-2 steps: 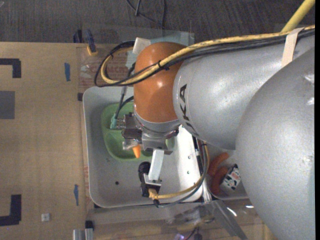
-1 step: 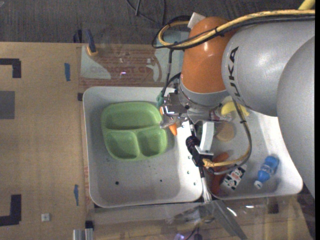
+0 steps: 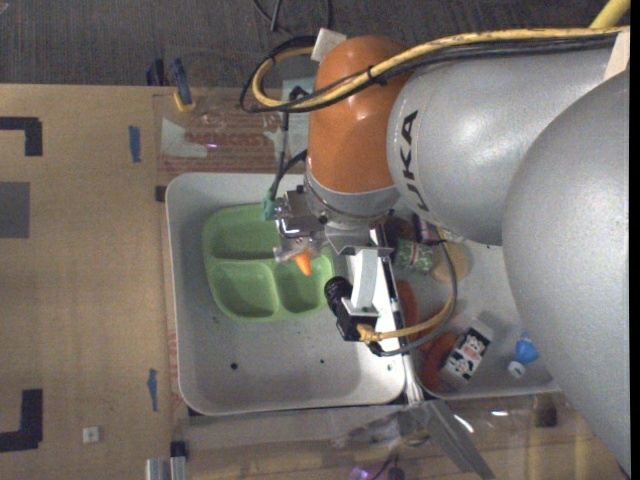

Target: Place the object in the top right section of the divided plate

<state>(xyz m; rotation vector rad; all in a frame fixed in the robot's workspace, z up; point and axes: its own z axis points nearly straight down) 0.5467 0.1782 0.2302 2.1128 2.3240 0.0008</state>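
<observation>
Gripper [image 3: 300, 258] poised over green divided plastic plate [image 3: 240, 268], small orange object [image 3: 303, 262] beneath; my read: lining up drop, clamped or not I cannot tell.

My grey arm casing [image 3: 520, 148] is gleaming like smooth glossy plastic; the green divided plate [image 3: 245, 268] is looking like smooth plastic; the worktop [image 3: 80, 288] is showing matt, pale wood.

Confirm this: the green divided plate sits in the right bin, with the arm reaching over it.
Not quite. The camera view shows the plate in the left bin, not the right one. The arm does reach over it.
</observation>
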